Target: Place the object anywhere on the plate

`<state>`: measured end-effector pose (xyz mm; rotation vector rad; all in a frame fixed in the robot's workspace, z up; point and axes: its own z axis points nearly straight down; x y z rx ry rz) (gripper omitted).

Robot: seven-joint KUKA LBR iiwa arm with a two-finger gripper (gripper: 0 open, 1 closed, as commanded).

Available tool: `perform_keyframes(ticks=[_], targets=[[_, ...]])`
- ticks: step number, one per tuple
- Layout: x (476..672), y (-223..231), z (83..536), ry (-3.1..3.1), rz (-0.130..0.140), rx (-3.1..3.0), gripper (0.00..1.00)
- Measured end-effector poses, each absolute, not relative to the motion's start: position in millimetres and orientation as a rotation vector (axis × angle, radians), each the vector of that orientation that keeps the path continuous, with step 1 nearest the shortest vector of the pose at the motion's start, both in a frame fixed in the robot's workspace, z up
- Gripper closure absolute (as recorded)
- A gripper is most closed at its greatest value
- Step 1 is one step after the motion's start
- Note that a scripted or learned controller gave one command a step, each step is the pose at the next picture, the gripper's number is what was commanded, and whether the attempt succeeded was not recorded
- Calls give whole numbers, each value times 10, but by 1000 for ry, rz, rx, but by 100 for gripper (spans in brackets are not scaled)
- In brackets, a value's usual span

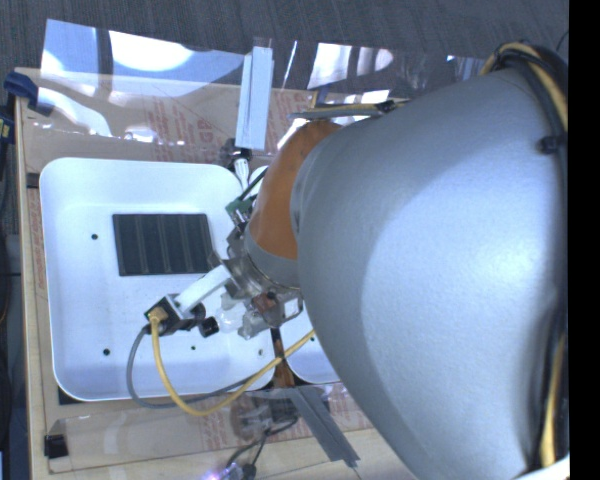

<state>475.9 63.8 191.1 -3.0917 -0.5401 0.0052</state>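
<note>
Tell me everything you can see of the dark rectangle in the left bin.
The dark rectangle is a flat, dark grey panel with ribs dividing it into strips. It lies flat on the floor of the left bin, in its upper half, long side across the view, apart from the walls. Nothing lies on it.

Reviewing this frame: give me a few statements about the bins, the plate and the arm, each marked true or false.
1. A dark plate lies in the left bin. True.
2. The plate is round. False: it is rectangular, with ridges across it.
3. The arm covers most of the right bin. True.
4. The gripper is over the middle of the plate. False: it is off to the plate's side, near the left bin's right edge.
</note>
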Motion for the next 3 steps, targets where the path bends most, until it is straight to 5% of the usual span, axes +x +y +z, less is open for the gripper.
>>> perform_keyframes(ticks=[1, 2, 3], targets=[[5316, 1039, 1007, -545, 14, -3091, 100], [4793, 569, 1912, -833, 6, -3026, 100], [4765, 1115, 1517, -328, 8, -3123, 100]])
